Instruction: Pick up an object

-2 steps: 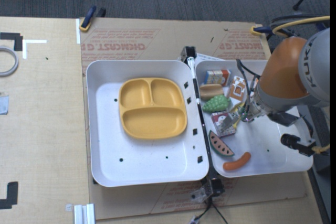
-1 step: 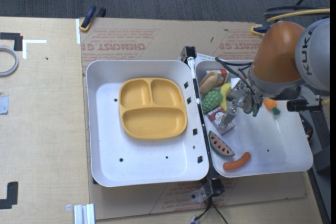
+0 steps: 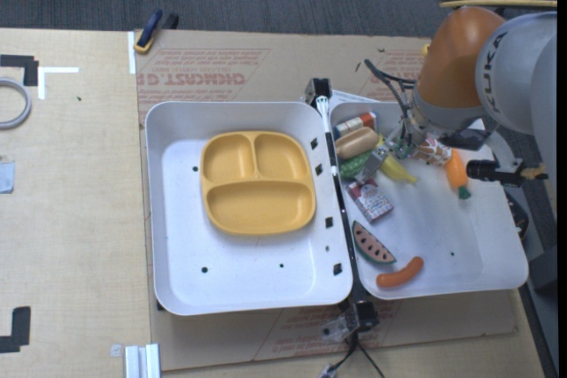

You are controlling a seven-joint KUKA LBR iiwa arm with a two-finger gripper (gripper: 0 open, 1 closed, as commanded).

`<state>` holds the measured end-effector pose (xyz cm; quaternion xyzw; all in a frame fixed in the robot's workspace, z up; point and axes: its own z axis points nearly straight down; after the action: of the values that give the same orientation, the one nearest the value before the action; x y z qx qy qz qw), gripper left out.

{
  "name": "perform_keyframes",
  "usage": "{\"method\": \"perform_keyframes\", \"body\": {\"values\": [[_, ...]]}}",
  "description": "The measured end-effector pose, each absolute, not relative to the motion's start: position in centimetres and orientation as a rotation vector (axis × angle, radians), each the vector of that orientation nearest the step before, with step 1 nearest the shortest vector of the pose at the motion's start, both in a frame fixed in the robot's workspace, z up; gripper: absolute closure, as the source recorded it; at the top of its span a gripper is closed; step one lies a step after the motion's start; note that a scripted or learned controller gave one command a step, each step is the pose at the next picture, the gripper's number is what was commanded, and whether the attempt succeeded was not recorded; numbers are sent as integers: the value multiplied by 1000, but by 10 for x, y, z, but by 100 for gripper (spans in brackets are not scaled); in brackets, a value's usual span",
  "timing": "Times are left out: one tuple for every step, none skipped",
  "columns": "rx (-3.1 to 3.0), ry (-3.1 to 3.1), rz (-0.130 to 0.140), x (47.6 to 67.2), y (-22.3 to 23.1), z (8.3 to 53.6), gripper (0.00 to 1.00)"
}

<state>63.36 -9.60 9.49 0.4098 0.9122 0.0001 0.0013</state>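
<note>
Toy food (image 3: 358,142) crowds the right bin beneath the lowered hand (image 3: 400,146); its grip state is unclear.

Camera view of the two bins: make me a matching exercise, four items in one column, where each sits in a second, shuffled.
Things:
1. yellow divided plate
2. watermelon slice
3. sausage
4. carrot

Places:
A. right bin, near its front edge
B. left bin, in the middle
C. right bin, far side beside the arm
D. right bin, against the wall between the bins

Pairs: 1-B, 2-D, 3-A, 4-C
</note>
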Motion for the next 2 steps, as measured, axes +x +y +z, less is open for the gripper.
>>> {"method": "perform_keyframes", "body": {"values": [[1288, 2858, 4, 635, -96, 106, 100], [836, 3022, 1, 591, -110, 95, 100]]}}
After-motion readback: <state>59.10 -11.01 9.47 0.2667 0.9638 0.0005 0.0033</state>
